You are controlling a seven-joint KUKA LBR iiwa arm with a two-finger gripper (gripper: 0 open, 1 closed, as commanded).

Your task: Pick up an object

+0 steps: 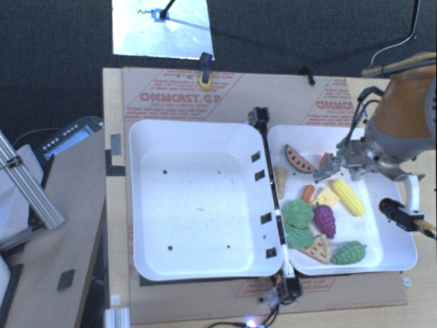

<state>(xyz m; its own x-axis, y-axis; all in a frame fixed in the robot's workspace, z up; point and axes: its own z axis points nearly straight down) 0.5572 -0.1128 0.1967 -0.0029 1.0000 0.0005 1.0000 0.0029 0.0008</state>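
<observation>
Several glossy plastic foods [326, 219]

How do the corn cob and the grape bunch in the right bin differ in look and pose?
The corn cob is yellow and long, lying at a slant; the grape bunch is purple, rounder and knobbly. The corn cob lies nearer the gripper; the grape bunch lies closer to the green leafy piece. Both are toy foods resting in the right bin.
</observation>
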